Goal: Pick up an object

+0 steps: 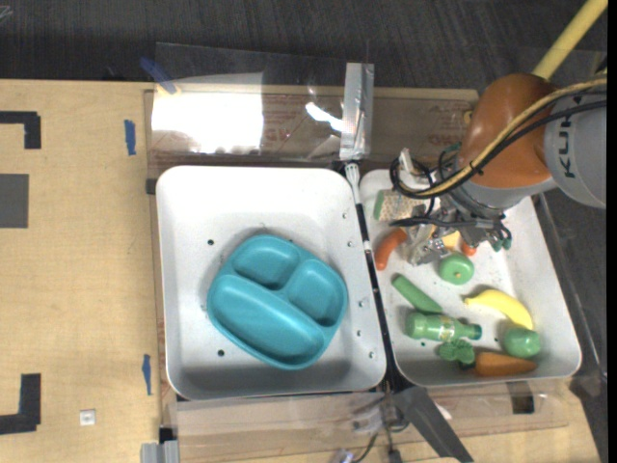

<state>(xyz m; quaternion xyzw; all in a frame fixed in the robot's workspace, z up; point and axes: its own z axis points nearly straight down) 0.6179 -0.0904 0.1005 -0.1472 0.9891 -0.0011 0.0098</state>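
Right bin: green ball just below fingers, whose spread I cannot tell.

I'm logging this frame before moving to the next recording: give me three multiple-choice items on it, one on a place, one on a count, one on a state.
1. Which bin holds the teal divided plate?
A. left bin
B. right bin
C. neither, it sits on the bench

2. How many compartments does that plate have?
A. two
B. three
C. five

3. How does the banana lie?
A. hanging from the arm
B. on the plate
C. on the right bin's floor

Answers: 1 A, the plate fills the left bin. 2 B, two small sections and one long one. 3 C, it rests among the toy foods.
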